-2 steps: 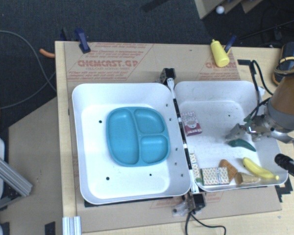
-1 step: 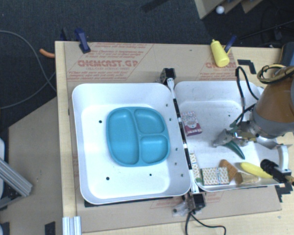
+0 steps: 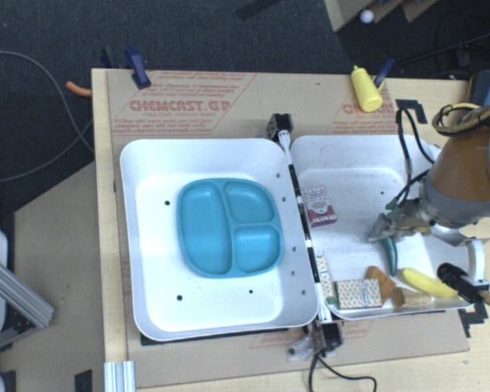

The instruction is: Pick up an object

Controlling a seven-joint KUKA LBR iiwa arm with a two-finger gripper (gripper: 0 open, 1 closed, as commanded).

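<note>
Yellow banana (image 3: 425, 282) lies just beside the hand (image 3: 389, 229).

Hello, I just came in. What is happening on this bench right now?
A grey robot arm with an orange band reaches from the right into the right bin. Its gripper is low over the bin floor, with nothing visibly held. Near it lie a banana, a small printed box and a pink-and-white packet. The left bin holds a blue divided plate, untouched.
</note>
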